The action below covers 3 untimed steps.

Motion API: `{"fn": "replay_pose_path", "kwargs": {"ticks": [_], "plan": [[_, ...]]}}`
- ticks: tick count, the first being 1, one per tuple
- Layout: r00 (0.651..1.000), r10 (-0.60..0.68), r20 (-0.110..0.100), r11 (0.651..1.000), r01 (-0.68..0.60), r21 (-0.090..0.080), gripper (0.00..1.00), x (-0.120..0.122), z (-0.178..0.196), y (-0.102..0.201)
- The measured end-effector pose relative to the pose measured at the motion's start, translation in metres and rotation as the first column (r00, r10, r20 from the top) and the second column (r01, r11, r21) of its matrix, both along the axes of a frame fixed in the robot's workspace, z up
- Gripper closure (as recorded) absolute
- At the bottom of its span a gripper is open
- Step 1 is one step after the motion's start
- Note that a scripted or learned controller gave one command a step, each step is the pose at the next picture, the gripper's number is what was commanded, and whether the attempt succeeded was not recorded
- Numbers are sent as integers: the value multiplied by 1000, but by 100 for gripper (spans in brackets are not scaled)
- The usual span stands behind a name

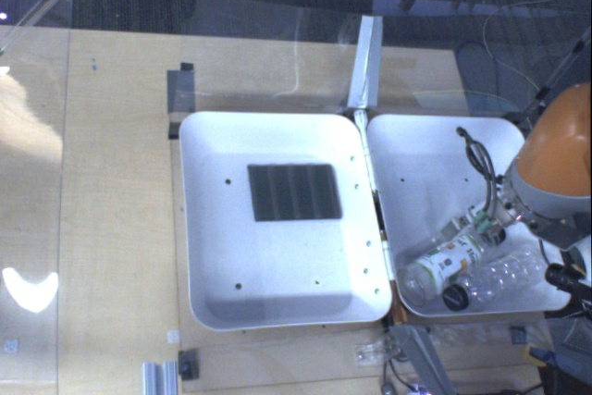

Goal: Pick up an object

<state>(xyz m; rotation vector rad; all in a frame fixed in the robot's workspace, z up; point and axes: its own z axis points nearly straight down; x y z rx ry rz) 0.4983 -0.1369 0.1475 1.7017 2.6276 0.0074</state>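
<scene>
gripper [488,222] is low in the right bin [416,153], right at the top end of the small bottle [444,262], and i can't make out how it's set. the bottle lies on its side beside a clear plastic bottle [504,277]. my worry: both are round and touching, so a pinch near the end could roll it away or drag the clear one along.

Clear plastic bottle [455,262] with a white and green label, lying on its side in the right bin [416,162], near the front wall. Its dark cap [455,296] points toward the front rim; the body slants up and to the right. Crumpled clear plastic [509,276] lies just beside it.
</scene>
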Motion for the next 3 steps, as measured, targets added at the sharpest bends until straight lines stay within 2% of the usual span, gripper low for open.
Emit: {"fn": "replay_pose_path", "kwargs": {"ticks": [1,2,3], "plan": [[999,42,5,999,-42,-1,0,12,-57,31],[999,44,19,999,-44,-2,100,17,-44,32],[977,-214,-4,977,214,3,100,39,38,89]]}}
